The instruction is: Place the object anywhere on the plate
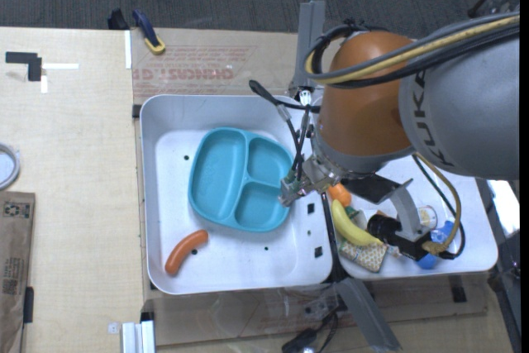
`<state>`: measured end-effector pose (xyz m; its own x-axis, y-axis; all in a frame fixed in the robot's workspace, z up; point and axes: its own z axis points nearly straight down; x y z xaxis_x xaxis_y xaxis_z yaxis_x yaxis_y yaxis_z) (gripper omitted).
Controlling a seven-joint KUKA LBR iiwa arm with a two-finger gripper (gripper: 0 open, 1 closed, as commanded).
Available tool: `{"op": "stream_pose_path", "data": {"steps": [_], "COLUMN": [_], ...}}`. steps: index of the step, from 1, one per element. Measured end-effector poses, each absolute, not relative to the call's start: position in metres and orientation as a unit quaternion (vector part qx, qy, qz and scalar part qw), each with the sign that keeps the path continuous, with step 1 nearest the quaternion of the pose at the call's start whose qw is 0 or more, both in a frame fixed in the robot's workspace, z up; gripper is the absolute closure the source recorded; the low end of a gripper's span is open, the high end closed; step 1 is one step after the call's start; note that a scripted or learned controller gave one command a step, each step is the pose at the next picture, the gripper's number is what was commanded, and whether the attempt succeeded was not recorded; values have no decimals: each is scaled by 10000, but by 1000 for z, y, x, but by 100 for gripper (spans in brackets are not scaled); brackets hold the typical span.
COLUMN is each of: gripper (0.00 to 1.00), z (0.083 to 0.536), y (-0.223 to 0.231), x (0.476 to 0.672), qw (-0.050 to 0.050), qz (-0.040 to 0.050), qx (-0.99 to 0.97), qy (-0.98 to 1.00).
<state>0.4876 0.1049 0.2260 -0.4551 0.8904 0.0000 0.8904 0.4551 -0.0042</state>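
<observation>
An orange sausage-shaped object [185, 250] lies on the floor of the left white bin [157, 178], well to the left of and below the gripper [291, 190], apart from the blue divided plate [240, 178]. The plate sits tilted between them, its right rim just beside the gripper; whether the gripper is apart or together cannot be told. Right of the gripper, a banana [351, 227] rests in the right bin [471, 252] under the grey-and-orange arm [388, 103].
</observation>
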Motion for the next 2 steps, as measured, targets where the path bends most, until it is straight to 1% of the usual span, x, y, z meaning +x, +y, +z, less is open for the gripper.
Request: {"op": "stream_pose_path", "data": {"steps": [1, 2], "gripper": [100, 0], "z": [219, 219], "y": [211, 211], "x": [481, 481], "qw": [4, 4], "qz": [15, 15], "qx": [-4267, -4273], "qy": [-9044, -9041]}}
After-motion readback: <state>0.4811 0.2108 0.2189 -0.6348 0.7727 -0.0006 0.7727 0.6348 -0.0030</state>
